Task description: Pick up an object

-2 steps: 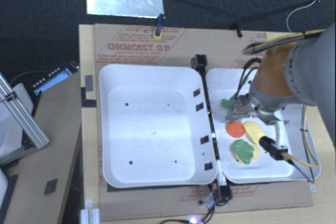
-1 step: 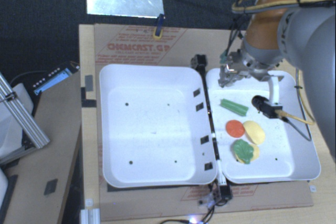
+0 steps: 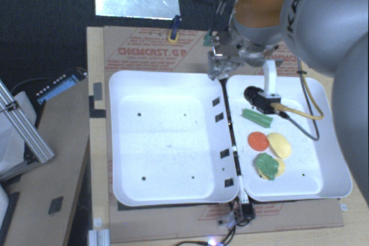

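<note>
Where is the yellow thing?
The yellow thing lies in the right bin, just right of the orange disc and above the green and yellow toy.

A brown cardboard sheet with red print covers the bench, and two shallow white bins sit on it side by side, touching along their inner edges. The left bin shows a bare floor with a few dark specks. The right bin holds a green stick, an orange disc, a yellow piece just beside the disc, and a green leafy piece below them. A yellow clip stands at the cardboard's far edge.
</note>
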`<state>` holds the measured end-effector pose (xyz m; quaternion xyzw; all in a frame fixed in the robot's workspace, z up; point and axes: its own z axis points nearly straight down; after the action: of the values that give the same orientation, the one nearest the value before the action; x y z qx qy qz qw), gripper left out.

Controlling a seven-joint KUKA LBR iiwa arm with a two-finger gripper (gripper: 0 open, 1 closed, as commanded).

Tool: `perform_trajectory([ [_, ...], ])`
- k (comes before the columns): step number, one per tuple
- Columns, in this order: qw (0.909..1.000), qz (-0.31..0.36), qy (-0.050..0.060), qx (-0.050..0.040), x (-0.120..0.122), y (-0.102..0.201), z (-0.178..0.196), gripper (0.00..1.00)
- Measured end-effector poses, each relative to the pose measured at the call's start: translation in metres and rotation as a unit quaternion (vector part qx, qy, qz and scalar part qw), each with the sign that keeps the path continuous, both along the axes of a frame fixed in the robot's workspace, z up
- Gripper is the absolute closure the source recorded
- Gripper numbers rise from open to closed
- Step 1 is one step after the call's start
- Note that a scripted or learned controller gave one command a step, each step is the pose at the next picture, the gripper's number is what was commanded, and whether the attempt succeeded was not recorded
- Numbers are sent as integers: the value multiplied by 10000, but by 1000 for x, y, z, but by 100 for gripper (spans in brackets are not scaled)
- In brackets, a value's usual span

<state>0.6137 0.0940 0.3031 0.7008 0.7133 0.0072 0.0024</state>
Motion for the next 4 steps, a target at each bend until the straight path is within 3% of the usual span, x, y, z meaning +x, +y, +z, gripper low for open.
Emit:
perform_trajectory([
  [1,10000,-25,28,-8,-1,69,54,100],
  [2,10000,-35,19,-10,26,145,107,100],
  [3,10000,-61,31,-26,56,140,144,100],
  [4,10000,-54,35,-25,55,140,194,100],
])
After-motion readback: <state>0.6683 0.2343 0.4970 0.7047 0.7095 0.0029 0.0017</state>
